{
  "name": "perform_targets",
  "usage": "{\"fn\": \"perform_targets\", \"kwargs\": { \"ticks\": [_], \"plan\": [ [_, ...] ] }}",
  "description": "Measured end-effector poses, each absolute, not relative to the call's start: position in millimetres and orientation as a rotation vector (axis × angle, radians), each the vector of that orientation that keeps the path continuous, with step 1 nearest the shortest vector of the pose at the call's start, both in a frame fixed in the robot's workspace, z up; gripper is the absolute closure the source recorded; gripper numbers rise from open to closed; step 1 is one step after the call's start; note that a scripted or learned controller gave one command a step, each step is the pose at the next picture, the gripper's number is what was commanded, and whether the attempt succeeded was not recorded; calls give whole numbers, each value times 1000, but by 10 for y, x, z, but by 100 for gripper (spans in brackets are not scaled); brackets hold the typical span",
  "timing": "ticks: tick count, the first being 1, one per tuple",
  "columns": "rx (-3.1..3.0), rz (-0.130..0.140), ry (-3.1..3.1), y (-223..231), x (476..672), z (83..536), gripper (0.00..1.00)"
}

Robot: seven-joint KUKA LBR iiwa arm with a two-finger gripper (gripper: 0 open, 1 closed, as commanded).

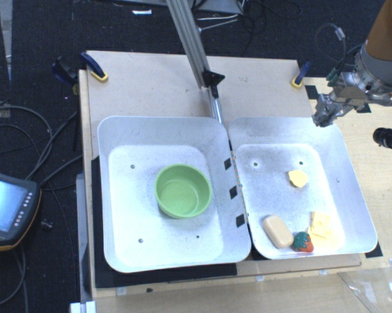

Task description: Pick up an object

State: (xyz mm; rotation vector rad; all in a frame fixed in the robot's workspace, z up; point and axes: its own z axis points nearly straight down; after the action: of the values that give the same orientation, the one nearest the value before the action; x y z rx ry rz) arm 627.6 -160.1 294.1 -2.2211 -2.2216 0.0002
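Observation:
My gripper [324,117] hangs above the far right corner of the right bin [352,188], with nothing visible between its fingers. In that bin lie a small yellow chunk [299,178] near the middle, a tan oblong piece [278,231] at the front, a red and green strawberry-like item [303,242] beside it, and a pale yellow block [322,227] at the front right. A green bowl [182,191] stands upright in the middle of the left bin [117,175]. The gripper is well apart from all of these.
A slanted metal pole [192,41] runs from the top of the view down to the seam between the bins. Blue and yellow clamps [94,67] [301,75] grip the bench's far corners. A handheld screen [6,207] sits off the bench at left.

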Motion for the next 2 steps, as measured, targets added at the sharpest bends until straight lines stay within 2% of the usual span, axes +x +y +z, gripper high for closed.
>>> {"fn": "perform_targets", "kwargs": {
  "ticks": [1,2],
  "plan": [
    [-2221,0,-2222,-1601,6276,2941,0],
    [-2219,5,-2219,-1648,6196,2362,0]
  ]
}}
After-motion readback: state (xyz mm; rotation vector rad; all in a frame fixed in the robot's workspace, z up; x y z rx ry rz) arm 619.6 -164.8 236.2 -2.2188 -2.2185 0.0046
